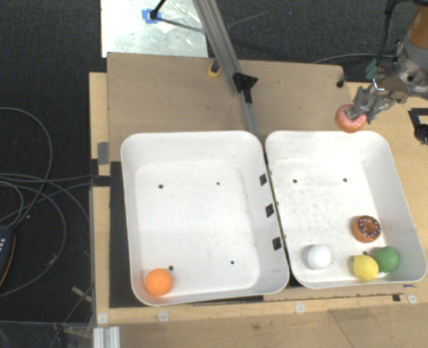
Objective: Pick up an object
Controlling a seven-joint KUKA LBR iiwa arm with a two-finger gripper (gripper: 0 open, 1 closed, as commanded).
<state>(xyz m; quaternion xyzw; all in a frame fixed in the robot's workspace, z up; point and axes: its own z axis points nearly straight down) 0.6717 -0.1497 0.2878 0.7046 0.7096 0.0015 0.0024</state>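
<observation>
Above the worktop [170, 93] we see the fingers [360, 111] clamped on a pink doughnut [350, 119] — just beyond the right bin [329, 145] (far rim).

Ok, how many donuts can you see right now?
2. A pink donut is at the hand, above the right bin's far edge. A chocolate donut lies inside that bin, near its right wall.

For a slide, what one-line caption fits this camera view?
Arm's gripper holds a pink doughnut above the right bin's far rim.
</observation>
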